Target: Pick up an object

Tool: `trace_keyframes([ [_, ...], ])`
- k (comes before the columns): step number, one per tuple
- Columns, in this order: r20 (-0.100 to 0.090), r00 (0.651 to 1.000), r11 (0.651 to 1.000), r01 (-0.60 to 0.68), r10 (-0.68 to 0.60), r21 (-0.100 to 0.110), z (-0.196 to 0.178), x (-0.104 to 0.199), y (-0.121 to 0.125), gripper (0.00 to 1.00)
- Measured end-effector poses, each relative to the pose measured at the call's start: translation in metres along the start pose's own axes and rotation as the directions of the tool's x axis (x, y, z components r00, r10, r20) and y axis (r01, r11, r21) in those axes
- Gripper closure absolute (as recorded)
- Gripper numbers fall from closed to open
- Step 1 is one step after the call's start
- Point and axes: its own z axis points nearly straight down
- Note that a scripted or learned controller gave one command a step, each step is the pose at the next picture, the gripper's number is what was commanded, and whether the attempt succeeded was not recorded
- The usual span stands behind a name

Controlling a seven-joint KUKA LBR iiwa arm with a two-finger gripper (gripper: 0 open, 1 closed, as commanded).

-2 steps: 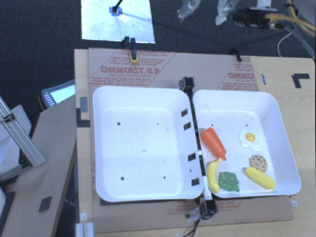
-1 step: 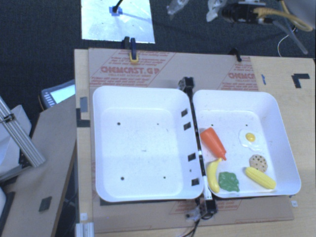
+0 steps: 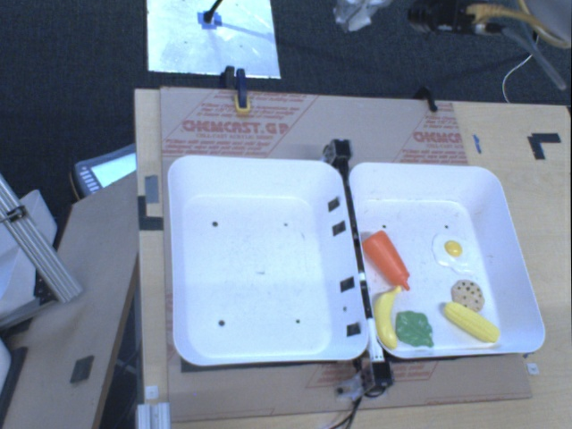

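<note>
So you had the bench [image 3: 500, 123] with the two white bins side by side on it, and the left bin [image 3: 255, 172] sat toward the bench's left edge. The right bin [image 3: 500, 204] was where all your pickable stuff was, bunched in its near half.

Biggest item was the orange carrot [image 3: 386, 256], lying at a slant close to the bin's left wall. Just below it the yellow banana [image 3: 386, 318] curved down along that same wall toward the near-left corner, and the carrot's lower end was right at the banana's top. The corn cob [image 3: 471, 322] lay tilted near the near-right corner. The green leafy piece [image 3: 414, 329] sat just beside the banana, between it and the corn. The fried egg [image 3: 452, 249] was toward the right wall, about level with the carrot, and the little brown cookie [image 3: 466, 294] sat between the egg and the corn.

Your gripper [image 3: 362, 3] was way up at the top of the view, past the far edge of the bench and well apart from everything in the right bin. Nothing was between its fingers, but honestly it was too blurry to say whether they were spread or closed, can't tell.
</note>
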Motion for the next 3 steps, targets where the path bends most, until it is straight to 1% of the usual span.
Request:
trace_keyframes([
  [1,0.002,1.0,1.0,0.002,-0.002,0.017,0.139,0.047,-0.006,1.0],
  [2,-0.001,1.0,1.0,0.0,0.0,0.003,0.119,0.044,-0.004,1.0],
  [3,-0.002,1.0,1.0,0.001,-0.001,0.001,0.108,0.045,-0.003,1.0],
])
